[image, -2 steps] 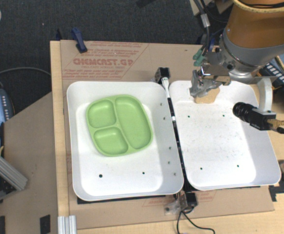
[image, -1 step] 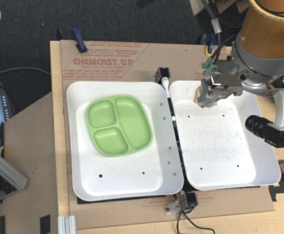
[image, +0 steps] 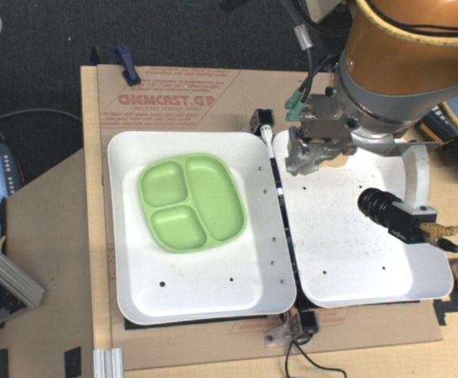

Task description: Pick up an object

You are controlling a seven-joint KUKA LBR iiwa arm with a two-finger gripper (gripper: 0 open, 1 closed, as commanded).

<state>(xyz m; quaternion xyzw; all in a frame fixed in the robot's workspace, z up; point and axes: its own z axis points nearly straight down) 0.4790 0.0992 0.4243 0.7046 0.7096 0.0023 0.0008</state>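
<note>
Green divided plate [image: 193,203] lies in the left bin [image: 127,235]; my gripper [image: 306,157] hovers over the right bin's [image: 347,274] far corner, jaw state impossible to tell.

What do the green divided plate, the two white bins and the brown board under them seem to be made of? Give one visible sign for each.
Green divided plate: probably moulded plastic, with a smooth matt surface and rounded compartment edges.
White bins: likely thin formed plastic, judging by their soft rounded rims and even, faintly glossy white.
Brown board: looks like cardboard or paper-faced sheet, dull brown with red printing.
</note>
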